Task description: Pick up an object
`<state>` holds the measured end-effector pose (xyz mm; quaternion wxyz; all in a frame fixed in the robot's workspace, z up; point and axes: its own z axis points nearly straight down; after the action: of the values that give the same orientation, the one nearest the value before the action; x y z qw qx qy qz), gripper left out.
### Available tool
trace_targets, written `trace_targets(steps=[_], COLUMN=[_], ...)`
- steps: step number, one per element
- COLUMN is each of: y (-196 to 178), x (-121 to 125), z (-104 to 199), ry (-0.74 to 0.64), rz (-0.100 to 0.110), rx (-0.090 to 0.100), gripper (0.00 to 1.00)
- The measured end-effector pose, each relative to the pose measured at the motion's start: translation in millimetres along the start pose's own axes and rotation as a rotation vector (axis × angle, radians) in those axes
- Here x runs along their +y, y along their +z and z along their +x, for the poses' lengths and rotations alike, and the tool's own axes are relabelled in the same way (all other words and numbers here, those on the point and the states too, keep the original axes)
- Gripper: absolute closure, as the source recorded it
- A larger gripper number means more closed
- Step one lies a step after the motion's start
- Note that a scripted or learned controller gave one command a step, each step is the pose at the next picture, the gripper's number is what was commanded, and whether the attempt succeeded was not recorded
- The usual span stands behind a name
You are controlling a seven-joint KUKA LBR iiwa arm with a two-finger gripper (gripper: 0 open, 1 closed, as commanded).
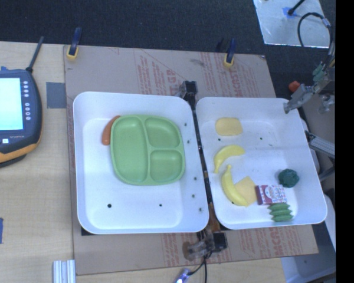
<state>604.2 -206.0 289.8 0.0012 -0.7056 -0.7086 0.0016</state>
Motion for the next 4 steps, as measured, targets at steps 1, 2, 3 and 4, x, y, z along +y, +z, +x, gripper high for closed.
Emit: trace_targets(steps=[1,2,3,4], y=[132.2,198.4,198.4,188.0], x=[16.5,52.8,-29.4,-29.5], z=[51.9,98.0,100.7,99.6], ry=[-0.001,-0.001,-0.001,-0.005], rz=[0.003,0.001,0.002,0.004], rx=[0.001,-0.001,0.000,-0.002], gripper=[0.00,0.00,0.00,1.00])
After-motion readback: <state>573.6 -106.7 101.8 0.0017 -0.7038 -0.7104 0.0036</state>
